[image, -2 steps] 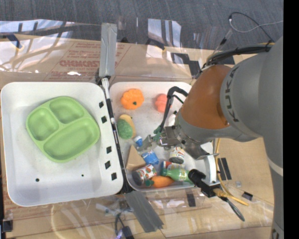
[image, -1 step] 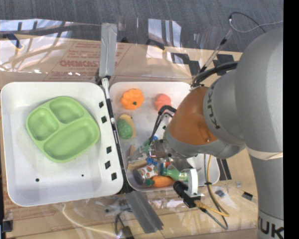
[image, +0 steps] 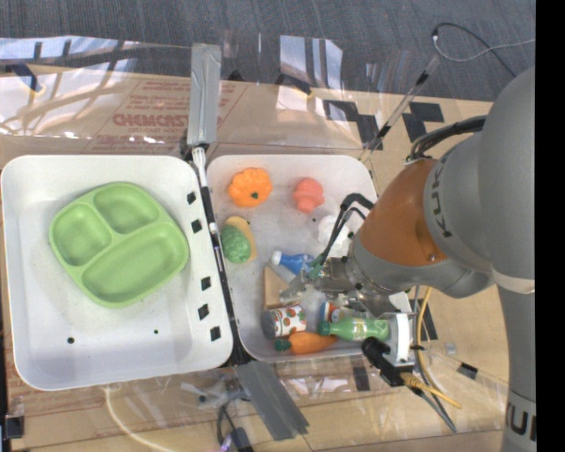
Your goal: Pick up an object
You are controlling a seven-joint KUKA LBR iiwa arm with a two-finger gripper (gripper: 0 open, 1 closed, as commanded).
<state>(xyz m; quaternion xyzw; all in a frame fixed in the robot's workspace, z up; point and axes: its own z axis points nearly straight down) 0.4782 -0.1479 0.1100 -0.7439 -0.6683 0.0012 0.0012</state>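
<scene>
Objects crowd the right bin (image: 292, 163), and our gripper (image: 322, 285) sits low among the can (image: 284, 322), bottle (image: 356, 329) and carrot (image: 311, 344) at its near end; grip state hidden, we judge grasping underway, lifting next.

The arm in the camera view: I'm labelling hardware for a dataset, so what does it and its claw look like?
The arm is bulky, rounded and matte grey, with a broad orange band above the wrist that carries dark lettering. A black cable loops beside the band. The claw is a small metallic grey assembly at the arm's tip, its details hard to make out among the toys.
</scene>
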